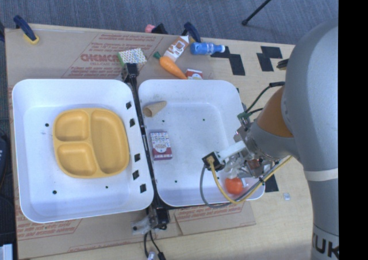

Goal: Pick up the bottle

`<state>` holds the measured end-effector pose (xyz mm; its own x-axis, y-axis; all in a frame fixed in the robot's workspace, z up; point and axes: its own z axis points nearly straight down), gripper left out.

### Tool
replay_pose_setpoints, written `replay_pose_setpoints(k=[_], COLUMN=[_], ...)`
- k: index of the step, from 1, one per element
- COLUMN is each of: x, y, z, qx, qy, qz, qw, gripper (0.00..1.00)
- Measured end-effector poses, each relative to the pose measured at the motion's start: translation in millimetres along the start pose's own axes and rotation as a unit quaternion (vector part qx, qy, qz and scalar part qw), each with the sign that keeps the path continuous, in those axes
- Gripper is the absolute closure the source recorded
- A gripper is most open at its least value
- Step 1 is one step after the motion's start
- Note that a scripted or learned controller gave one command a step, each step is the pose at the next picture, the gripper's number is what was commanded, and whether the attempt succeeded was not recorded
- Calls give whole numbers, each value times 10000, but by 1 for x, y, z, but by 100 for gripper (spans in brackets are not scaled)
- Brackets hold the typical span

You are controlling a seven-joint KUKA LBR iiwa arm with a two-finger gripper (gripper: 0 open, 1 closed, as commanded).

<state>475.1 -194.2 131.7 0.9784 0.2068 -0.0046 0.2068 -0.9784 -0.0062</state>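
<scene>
The gripper [240,174] hangs low in the right bin's [190,89] near corner, over an orange object [233,185]; its grip state cannot be told. The bottle [206,49] lies outside on the bench, not yet picked.

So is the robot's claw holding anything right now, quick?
Gripper: low over the right bin's near-right corner, by something orange; open, shut or holding cannot be told.

Both bins [190,89] are white. The divided plate [91,141] in the left one is yellow. The small packet [160,145] in the right bin is red with white print. An orange-red object [234,185] sits by the gripper [238,169] (what it is, I cannot tell). Behind the bins lies a blue bottle [205,49] and an orange carrot [171,67].
</scene>
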Motion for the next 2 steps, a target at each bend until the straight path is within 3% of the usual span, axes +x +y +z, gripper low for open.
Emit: replay_pose_setpoints(k=[1, 2], x=[21, 4], y=[-95, -16], z=[-30, -128], qx=[4, -17], qy=[1, 12], qz=[-593, -477], qw=[9982, 9989], gripper=[100, 100])
